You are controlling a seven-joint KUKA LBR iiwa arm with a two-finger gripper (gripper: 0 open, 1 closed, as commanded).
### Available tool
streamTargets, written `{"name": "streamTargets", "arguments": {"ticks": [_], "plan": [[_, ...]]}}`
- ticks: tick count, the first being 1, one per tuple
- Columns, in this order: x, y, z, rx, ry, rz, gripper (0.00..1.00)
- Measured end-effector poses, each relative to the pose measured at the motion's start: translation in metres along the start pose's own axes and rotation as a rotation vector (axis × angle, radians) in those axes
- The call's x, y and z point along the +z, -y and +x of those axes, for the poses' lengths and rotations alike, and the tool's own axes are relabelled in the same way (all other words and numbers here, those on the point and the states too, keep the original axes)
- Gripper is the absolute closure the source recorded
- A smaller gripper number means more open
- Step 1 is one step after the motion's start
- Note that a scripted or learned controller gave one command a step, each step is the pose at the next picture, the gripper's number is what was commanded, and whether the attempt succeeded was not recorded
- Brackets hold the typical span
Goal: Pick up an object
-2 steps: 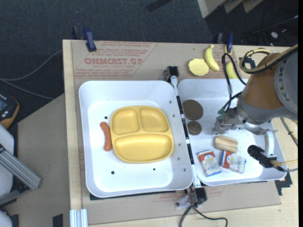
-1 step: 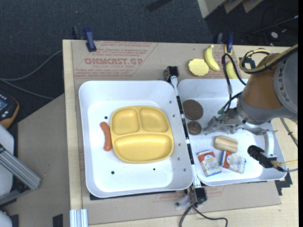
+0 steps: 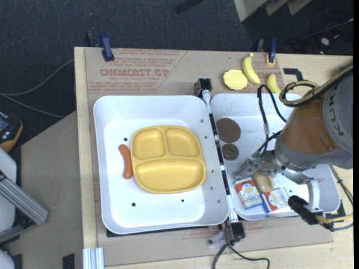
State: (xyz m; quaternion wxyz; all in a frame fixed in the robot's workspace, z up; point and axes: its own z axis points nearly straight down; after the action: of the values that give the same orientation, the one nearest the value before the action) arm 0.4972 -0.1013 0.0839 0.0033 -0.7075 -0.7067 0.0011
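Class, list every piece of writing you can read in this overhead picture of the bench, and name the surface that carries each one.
"CHEMCAST GP": large red print on the brown paper-covered board behind the white bins.
Smaller red lines above and below that brand: too blurred to read.
"KU", cut off by the frame: on the grey arm housing.
Small red, white and blue packets in the right bin: print too small to read.

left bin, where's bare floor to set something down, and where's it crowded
Free: the left bin floor in front of the yellow divided plate, and the strip behind it. The toy hot dog narrows the left side. Crowded: the right bin, with two brown discs, packets and the arm.
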Motion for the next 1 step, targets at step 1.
{"name": "streamTargets", "arguments": {"ticks": [1], "plan": [[-0.0478,-0.0658,-0.0582,-0.001,0.009,-0.015,0.00]]}}
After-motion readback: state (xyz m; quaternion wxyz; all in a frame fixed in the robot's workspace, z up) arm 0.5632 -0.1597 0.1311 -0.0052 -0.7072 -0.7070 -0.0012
